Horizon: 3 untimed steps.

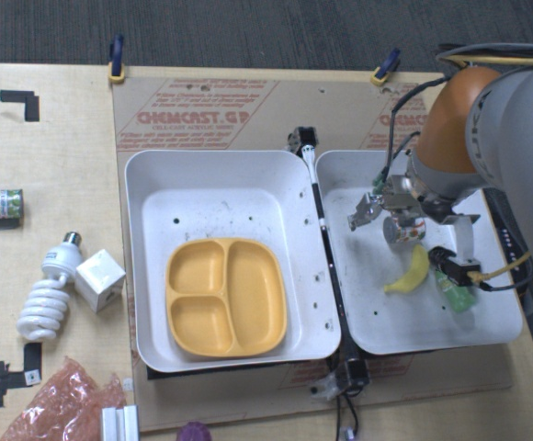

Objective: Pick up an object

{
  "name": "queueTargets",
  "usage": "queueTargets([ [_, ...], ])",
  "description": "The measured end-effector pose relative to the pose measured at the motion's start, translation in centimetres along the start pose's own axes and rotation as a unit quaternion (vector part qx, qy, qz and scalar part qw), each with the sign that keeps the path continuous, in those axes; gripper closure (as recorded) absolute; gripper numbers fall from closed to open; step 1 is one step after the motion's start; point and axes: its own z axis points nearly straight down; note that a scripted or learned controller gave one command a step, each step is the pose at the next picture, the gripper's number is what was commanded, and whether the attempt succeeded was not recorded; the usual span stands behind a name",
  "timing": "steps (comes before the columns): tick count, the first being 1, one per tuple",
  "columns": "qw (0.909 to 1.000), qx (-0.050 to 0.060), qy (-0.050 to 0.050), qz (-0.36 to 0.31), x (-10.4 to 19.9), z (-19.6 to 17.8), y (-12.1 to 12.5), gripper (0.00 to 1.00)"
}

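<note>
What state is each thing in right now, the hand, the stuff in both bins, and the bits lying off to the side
hand: over the right bin, above the banana
banana: lying flat in the right bin
green item: beside the banana, partly hidden
yellow tray: flat in the left bin, right side up
light bulb: on its side, outside the bins

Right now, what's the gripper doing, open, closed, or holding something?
Gripper: over the right bin, above the banana; open or closed cannot be told, and no object is visibly held.

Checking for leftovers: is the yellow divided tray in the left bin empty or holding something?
Empty. The yellow tray lies flat in the left bin, and all three compartments show bare yellow.
</note>
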Motion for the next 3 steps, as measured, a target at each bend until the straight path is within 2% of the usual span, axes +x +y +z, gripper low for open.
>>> queueTargets([
  [1,1.0,-0.01,0.0,-0.001,-0.6,0.6,-3.3,0.0],
  [2,1.0,0.007,0.002,0.002,-0.9,1.8,-8.0,0.0],
  [3,1.0,0.006,0.001,0.003,-1.0,0.8,-7.9,1.0],
])
